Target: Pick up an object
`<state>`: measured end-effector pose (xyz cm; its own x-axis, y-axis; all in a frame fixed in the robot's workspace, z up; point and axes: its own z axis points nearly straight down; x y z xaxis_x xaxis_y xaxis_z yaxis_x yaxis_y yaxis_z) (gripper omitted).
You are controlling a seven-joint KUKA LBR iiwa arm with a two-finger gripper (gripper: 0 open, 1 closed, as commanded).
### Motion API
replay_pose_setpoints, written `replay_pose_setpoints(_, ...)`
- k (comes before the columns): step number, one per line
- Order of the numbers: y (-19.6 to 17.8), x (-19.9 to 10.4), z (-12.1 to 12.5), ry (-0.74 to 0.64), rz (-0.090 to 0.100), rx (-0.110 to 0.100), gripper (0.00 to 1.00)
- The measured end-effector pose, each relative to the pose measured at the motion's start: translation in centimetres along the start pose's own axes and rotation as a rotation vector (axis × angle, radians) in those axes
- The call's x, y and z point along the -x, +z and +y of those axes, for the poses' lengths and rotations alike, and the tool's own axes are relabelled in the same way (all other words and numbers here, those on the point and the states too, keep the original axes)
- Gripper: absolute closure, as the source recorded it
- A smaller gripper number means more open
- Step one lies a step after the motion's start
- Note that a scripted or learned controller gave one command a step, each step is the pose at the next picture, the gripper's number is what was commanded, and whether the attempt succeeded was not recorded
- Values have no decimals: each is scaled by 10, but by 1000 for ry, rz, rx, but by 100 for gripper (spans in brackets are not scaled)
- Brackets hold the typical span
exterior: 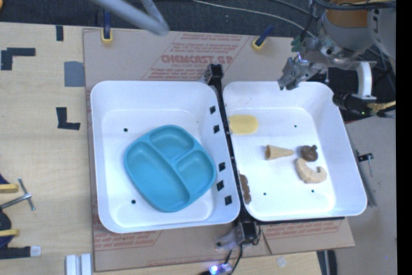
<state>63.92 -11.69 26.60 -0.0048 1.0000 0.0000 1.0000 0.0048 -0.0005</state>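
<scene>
Looking down at the bench, you see the gripper (291, 76) hanging over the far rim of the right bin (341, 132), near that bin's far right corner, with the grey arm (360, 3) and its orange band rising behind it toward the upper right. You cannot tell from this angle how the gripper is set, and nothing shows in its grasp. Inside the right bin lie the loose things you could pick: a pale yellow disc (243, 124) close to the left wall in the far half, a tan cone-shaped piece (278, 152) near the middle, a small dark brown lump (309, 153) just beside the cone on its right, and a beige curved piece (311, 172) touching or almost touching the lump on its near side. A small brown item (244, 187) rests against the left wall toward the near corner. All of them sit well apart from the gripper. The left bin (103, 138) holds a blue divided tray (169, 167), lying flat and turned at an angle, toward the bin's near side.
</scene>
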Motion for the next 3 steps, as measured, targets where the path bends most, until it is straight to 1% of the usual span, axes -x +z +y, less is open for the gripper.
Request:
replay_pose_setpoints(1,10,-49,-6,1,0,-2,100)
replay_pose_setpoints(2,8,-104,4,-1,0,0,100)
replay_pose_setpoints(3,13,-165,10,0,-1,-1,100)
